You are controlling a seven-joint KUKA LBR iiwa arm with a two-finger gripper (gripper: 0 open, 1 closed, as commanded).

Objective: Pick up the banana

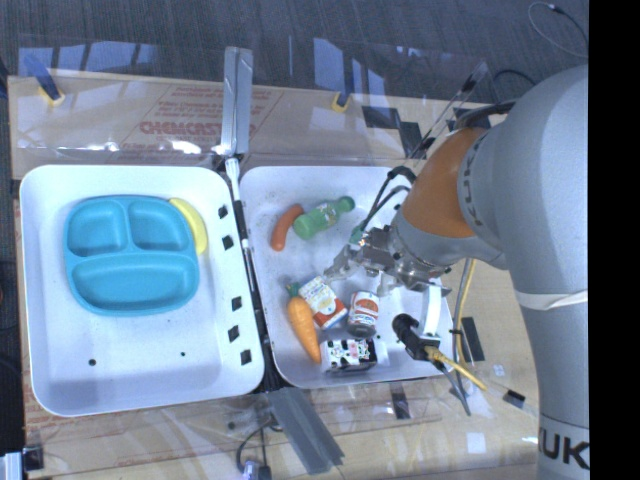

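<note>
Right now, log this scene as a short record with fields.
target: banana, in the left bin, tucked against the right edge of the blue divided plate
arm: reaches over the right bin
end effector: above the right bin's middle, apart from the banana
right bin contents: green bottle, two carrots, small can, small cartons
task state: banana not yet picked up

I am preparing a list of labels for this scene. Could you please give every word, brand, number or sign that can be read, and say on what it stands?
"UK": large dark letters on the grey arm, cut off at the picture's edge.
Red print on the clear sheet behind the bins: mirrored and blurred, not readable.
Labels on the small carton, the can and the black-and-white box: too small to read.
</note>
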